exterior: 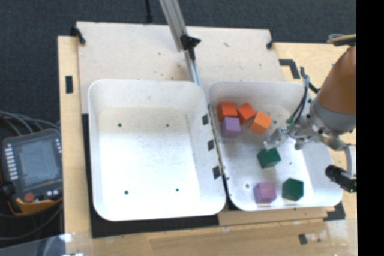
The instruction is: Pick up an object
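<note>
On the surface, left bin (108, 99): holds no blocks.
Right bin (240, 204): orange and purple blocks at top left; green block (269, 157) in the middle.
Jaws (277, 139): just above that green block; open or closed, I cannot tell.
Advice: centre over it, then descend straight.

White bins: two, a left bin (99, 129) and a right bin (240, 88)
Orange cubes: three, at (227, 110), (245, 111) and (260, 122)
Purple cubes: two, at (231, 126) and (264, 192)
Green cubes: two, at (269, 158) and (293, 189)
Cubes in all: seven, every one lying in the right bin
Robot arms: one (339, 90)
Handheld control pendants: one (33, 165)
</note>
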`<state>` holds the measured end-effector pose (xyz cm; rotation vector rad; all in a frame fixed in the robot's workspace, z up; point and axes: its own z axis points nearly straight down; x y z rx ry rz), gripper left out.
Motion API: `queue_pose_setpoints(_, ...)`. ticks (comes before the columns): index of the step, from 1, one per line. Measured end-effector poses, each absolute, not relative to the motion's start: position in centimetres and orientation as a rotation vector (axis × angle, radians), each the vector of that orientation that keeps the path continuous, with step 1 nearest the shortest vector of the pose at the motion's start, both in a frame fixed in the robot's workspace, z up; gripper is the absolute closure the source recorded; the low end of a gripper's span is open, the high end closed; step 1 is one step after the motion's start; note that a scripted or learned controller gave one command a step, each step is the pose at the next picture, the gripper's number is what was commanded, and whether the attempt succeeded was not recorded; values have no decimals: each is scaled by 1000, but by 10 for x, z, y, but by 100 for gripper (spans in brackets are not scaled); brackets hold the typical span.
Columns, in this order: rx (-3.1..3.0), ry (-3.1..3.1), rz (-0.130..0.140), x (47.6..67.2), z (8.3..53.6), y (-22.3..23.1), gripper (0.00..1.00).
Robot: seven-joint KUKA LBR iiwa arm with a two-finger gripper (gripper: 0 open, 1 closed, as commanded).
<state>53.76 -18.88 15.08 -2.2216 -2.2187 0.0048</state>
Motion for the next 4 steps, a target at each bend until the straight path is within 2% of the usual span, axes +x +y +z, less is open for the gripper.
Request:
queue_pose_setpoints(1, -2234, -2218, -4, 540, 165, -190, 100)
queue_pose_setpoints(2, -2223, -2229, -4, 548, 212, -190, 100)
queue_pose_setpoints(3, -2221, -2227, -2, 549, 221, -191, 100)
queue_pose_setpoints(4, -2215, -2228, -1, 547, 215, -144, 100)
